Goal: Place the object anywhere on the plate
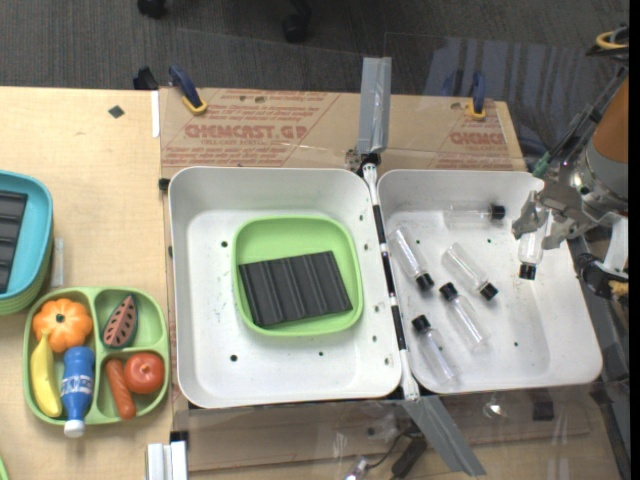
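The gripper (541, 230) hangs over the right bin (560, 363) at about 3 o'clock in the scene, its fingers clenched on a clear vial (529, 256) with a black cap that hangs upright just below them, near the bin's right wall. 5 more capped vials (458, 298) lie scattered on that bin's floor toward 9 o'clock of the gripper. The green plate (245, 243) sits in the middle of the left bin (195, 268), well apart from the held vial, bearing a dark ribbed slab (295, 288). A green tray of toy food (95, 363) rests at 8 o'clock.
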Controlling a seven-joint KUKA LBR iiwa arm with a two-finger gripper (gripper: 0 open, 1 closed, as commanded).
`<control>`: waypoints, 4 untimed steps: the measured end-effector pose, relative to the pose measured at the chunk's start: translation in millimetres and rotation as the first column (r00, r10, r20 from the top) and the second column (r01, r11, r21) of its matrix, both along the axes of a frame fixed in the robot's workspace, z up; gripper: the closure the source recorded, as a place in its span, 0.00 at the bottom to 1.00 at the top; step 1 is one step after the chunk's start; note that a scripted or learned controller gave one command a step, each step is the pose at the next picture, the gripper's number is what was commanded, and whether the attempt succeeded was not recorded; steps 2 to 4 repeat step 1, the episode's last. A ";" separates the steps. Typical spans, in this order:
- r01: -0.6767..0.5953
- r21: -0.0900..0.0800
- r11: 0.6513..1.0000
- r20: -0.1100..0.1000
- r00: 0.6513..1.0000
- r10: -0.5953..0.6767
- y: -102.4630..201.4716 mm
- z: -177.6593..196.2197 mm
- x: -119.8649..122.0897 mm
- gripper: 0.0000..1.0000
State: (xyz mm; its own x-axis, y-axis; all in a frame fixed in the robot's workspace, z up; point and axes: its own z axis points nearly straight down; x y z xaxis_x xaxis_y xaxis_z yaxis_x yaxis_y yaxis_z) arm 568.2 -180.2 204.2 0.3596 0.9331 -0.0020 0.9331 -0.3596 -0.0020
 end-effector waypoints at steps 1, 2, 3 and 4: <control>0.000 0.000 1.000 0.000 1.000 0.000 0.0 0.0 0.0 0.00; 0.000 0.000 1.000 0.000 1.000 0.000 0.0 0.0 0.0 0.00; 0.000 0.000 1.000 0.000 1.000 0.000 0.0 0.0 0.0 0.00; 0.000 0.000 1.000 0.000 1.000 0.000 0.0 0.0 0.0 0.00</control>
